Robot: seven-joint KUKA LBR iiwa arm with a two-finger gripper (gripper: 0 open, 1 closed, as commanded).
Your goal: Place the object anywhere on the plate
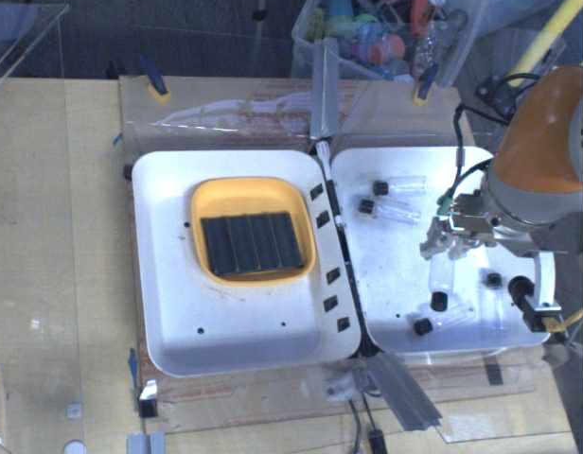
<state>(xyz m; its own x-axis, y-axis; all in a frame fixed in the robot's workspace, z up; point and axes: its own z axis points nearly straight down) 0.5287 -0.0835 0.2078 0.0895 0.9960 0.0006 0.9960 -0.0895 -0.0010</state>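
A yellow plate (204,206) lies in the left bin (168,329), and a black ridged slab (252,243) rests on it. Several clear tubes with black caps lie in the right bin (386,282): two at the back (401,188) (394,213), one standing tube (441,282) in the middle, and one near the front (441,322). My gripper (450,242) hangs over the right bin, just above and behind the standing tube. I see nothing held in it.
A raised divider (334,244) with black clips separates the two bins. Behind the bins stands a clear container (386,17) full of colourful items. The grey and orange arm (542,149) covers the right bin's far right side.
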